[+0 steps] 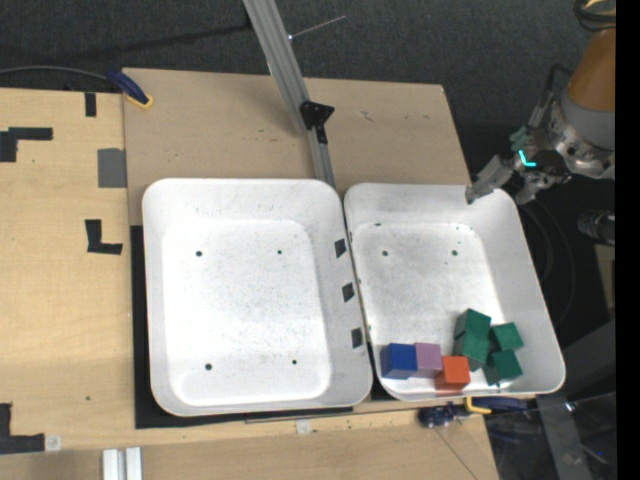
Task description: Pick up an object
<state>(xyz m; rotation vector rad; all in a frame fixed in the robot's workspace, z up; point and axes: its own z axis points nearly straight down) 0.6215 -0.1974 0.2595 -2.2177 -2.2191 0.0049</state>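
In the camera view, two shallow white bins are being carried side by side on the wooden tabletop point(230, 118). The left bin point(170, 208) is lying at the centre of the frame, and the right bin point(520, 238) is touching it along its right edge. In the lower right corner of the right bin, a cluster of small blocks is being kept together: a blue block point(400, 359), a pale purple block point(428, 356) just beside it, an orange block point(455, 371) touching the purple one, and several green blocks point(488, 345) piled at the right of these. The gripper point(497, 177) is being held at the upper right of the frame, above the far right corner of the right bin, well apart from the blocks. Nothing is being grasped between its ends; whether it is released or clenched cannot be told. A grey metal rail point(280, 53) is slanting down from the top of the frame toward the bins.
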